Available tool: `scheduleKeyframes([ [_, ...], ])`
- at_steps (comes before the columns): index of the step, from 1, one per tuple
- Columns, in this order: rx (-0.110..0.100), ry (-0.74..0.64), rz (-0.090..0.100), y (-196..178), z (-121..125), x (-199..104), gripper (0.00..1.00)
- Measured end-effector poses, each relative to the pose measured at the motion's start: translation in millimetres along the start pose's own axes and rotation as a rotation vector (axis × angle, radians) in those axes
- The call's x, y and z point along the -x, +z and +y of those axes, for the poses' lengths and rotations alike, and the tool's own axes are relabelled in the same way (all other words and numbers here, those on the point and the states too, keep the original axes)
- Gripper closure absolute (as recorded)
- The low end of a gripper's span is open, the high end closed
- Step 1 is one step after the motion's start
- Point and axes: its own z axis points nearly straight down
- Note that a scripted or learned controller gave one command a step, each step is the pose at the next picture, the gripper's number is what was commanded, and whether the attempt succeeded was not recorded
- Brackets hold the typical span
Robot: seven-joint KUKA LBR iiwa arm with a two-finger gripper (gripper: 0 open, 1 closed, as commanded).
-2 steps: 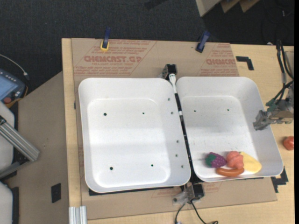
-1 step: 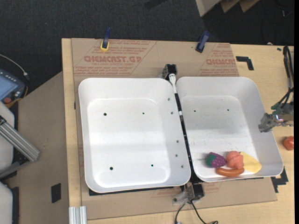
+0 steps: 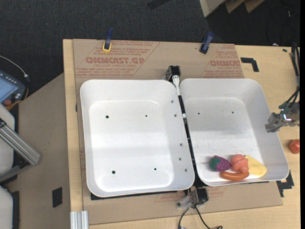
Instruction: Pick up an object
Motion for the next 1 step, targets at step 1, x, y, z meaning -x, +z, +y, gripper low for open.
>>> scheduleKeyframes([
  [1,0.003,0.0,-0.002,-10.1,0.6,0.3,1.0],
])
